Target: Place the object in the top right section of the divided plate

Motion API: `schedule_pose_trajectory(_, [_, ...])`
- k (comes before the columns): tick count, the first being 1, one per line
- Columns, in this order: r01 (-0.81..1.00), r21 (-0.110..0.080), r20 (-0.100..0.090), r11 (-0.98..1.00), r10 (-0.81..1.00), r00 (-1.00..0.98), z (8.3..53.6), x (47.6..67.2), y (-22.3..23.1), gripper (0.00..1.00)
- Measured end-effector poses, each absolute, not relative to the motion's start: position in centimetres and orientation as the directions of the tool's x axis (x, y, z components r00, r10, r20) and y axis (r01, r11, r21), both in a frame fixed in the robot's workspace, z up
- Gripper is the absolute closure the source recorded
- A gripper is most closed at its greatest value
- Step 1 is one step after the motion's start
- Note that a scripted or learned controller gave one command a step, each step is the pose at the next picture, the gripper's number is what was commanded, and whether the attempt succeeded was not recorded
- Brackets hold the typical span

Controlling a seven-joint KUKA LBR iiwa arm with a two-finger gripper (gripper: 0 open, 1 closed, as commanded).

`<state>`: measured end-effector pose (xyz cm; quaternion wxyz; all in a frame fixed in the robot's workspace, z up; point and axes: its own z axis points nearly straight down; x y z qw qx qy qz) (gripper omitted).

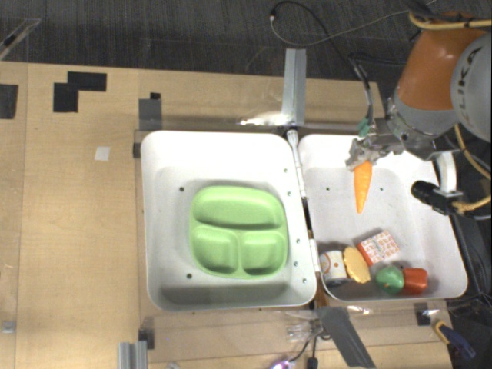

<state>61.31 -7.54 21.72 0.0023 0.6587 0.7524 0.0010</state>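
One fixed cam above my bench, angled down, mid-range. The shallow white plastic left bin (154, 206) sits near frame centre; my arm enters well right of it.

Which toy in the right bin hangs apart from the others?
The orange carrot, hanging from the gripper; the rest cluster along the bin's near edge.

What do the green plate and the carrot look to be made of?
The plate looks like moulded plastic: one even pale green, rounded dividers, a soft matte sheen. The carrot, hanging at the gripper, seems a plastic or rubber toy: flat uniform orange, smooth cone shape, no natural texture. Whether it is hard or soft cannot be told from here.
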Motion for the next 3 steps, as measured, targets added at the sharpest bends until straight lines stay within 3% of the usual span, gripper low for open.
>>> schedule_pose_trajectory(1, [0.976,0.006,-0.002,0.216,0.976,-0.216,23.2,64.8,-3.9,1.00])
schedule_pose_trajectory(2, [0.957,0.007,-0.003,0.290,0.957,-0.290,29.1,67.0,-0.8,1.00])
schedule_pose_trajectory(3, [0.957,0.007,-0.003,0.290,0.957,-0.290,29.1,67.0,-0.8,0.00])
